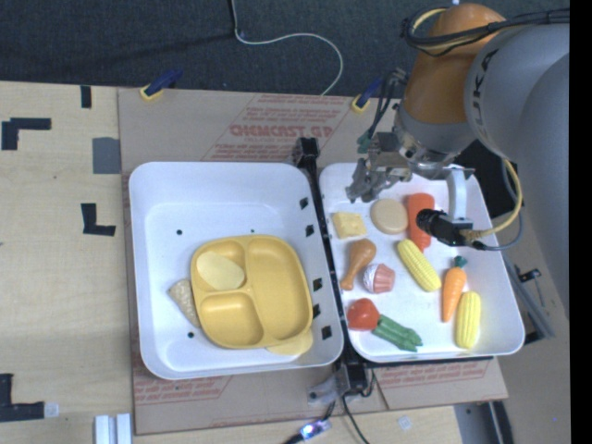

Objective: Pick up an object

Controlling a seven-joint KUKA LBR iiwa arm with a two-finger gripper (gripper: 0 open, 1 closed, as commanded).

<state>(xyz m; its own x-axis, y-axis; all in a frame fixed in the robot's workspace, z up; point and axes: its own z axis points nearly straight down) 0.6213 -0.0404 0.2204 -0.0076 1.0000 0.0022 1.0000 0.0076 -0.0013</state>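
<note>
Left of the black hinge strip [311,213] that joins the two bins: the left bin [157,192] carries a yellow divided tray [252,290] with a pale round chip in one compartment and a pale slice peeking from under the tray's near edge. None of it lies near the arm.

Right of the strip: the right bin [504,340] is crowded with toy food. Just beside the strip sits a cheese wedge [348,224], a drumstick [357,260] nearer me, a tomato [363,314] nearest. Further right a tan bun [389,215], a corn cob [418,265], a carrot [451,289].

Gripper [367,181] hangs at the bin's far end, just beyond the cheese wedge and bun, tilted down toward them. Nothing between the fingers; how wide they stand, cannot tell from this angle.

Arm comes in from the right, orange band high over the far rim, wrist bent down, cables looping off it.

Risk, my judgement: pieces lie close together, so a descent could land on two at once, or nudge the wedge against the strip and close on nothing. Bin wall is close too.
</note>
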